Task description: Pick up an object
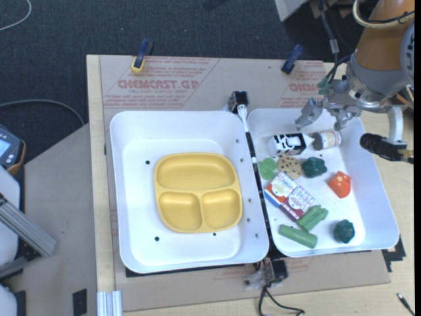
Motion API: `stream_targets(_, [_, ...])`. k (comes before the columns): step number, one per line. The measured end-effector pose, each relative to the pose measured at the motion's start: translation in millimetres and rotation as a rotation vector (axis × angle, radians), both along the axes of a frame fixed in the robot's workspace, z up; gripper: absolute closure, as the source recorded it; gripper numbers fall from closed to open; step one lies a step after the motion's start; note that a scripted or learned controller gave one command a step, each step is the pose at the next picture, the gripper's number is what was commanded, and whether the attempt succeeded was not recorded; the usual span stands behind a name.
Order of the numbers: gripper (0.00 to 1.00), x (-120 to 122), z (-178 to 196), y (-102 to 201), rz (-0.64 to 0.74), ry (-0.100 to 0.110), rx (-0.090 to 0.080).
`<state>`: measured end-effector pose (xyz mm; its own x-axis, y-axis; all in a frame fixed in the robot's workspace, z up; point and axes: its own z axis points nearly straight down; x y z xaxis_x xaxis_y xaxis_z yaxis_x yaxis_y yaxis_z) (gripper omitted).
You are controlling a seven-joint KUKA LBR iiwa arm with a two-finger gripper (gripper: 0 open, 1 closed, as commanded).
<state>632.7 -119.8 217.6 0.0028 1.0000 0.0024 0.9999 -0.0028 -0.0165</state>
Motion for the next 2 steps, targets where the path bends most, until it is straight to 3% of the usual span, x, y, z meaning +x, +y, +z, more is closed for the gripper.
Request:
stream_targets(1, [0.00, 2.6, 8.8, 0.2, 0.003, -0.015, -0.002])
stream_targets(2, [0.00, -0.1, -38.8, -8.1, 0.002, -0.009, -0.002])
